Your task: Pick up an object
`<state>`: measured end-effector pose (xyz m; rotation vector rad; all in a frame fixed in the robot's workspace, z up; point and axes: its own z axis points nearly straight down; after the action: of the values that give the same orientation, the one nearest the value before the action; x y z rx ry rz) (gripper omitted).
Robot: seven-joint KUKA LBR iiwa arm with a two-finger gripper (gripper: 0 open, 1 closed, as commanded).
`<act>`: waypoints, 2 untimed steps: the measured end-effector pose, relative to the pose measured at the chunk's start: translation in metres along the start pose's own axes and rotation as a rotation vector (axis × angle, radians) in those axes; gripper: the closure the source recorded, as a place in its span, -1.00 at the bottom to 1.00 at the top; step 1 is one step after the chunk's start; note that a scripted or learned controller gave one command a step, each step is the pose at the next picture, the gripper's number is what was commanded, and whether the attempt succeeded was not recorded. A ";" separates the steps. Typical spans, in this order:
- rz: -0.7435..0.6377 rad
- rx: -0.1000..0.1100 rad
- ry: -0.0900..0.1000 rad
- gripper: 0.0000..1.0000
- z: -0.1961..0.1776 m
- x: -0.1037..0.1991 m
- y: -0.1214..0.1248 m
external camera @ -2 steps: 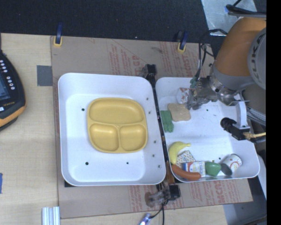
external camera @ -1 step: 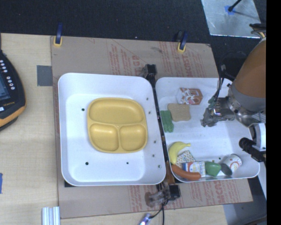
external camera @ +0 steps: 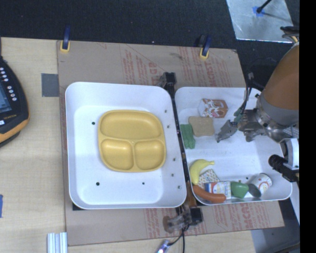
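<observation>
Objects crowd the right bin (external camera: pixel 268 157): a tan block (external camera: pixel 201 126) at centre right of the frame, banana (external camera: pixel 199 168) and cans lower right. Beside the block, the gripper (external camera: pixel 227 131) hovers with fingers apart, holding nothing, seemingly poised for a grasp.

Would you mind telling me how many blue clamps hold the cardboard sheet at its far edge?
2: one blue clamp near the far left corner of the cardboard sheet, another blue clamp toward the far right. Others may be hidden.
</observation>
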<state>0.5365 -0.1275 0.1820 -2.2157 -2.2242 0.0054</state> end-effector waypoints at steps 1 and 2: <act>-0.001 -0.004 -0.001 -1.00 0.089 0.002 0.077; -0.002 0.012 0.004 -1.00 0.087 -0.007 0.118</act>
<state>0.6542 -0.1338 0.0946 -2.2059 -2.2178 0.0138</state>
